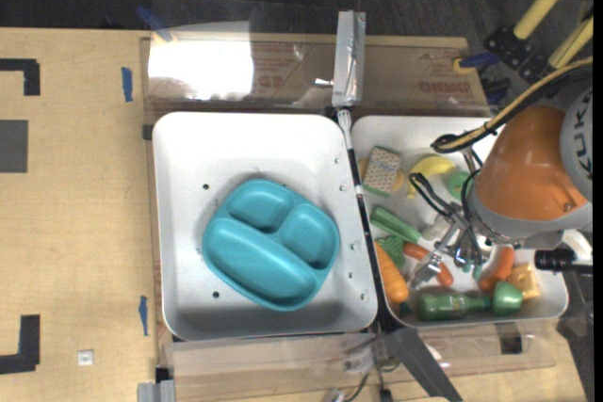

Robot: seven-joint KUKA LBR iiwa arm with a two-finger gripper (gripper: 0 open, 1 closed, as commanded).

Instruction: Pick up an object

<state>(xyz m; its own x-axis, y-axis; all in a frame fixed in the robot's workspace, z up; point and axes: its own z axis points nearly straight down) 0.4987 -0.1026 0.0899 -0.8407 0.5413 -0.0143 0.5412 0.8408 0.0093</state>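
**Gripper low in right bin**

Gripper [450, 251] sits among toys in right bin [556, 304], above green bottle [452, 303], right of carrot [393, 273]. Can't tell finger state. Teal tray [271, 243] in left bin [188, 155].

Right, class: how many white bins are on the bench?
2. The left bin holds a teal divided plate; the right bin holds mixed toy food beneath the arm. None looks hidden.
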